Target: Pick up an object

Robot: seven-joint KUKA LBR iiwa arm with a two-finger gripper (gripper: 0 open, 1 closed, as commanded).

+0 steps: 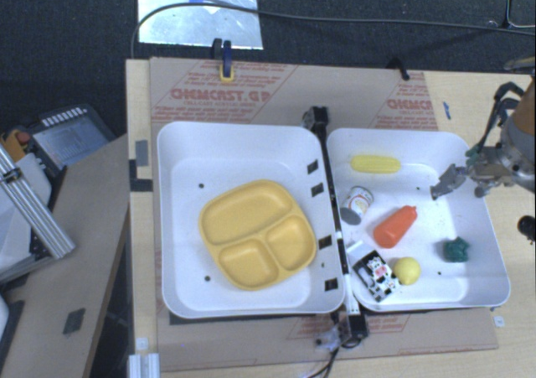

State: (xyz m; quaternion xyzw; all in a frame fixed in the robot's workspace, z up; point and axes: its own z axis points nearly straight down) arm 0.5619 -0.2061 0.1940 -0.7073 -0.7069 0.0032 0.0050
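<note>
Camera view showed the gripper (459, 181) open and empty over the right bin (481, 284); corn (375, 164), bottle (394, 226) and lemon (407, 270) lay below, none picked up yet.

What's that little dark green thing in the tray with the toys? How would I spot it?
Look at the right bin, the one with several small items. Along its right side, below the gripper, sits the small dark green object, right of the yellow ball. It is the only green item there, darker than its orange and yellow neighbours.
</note>
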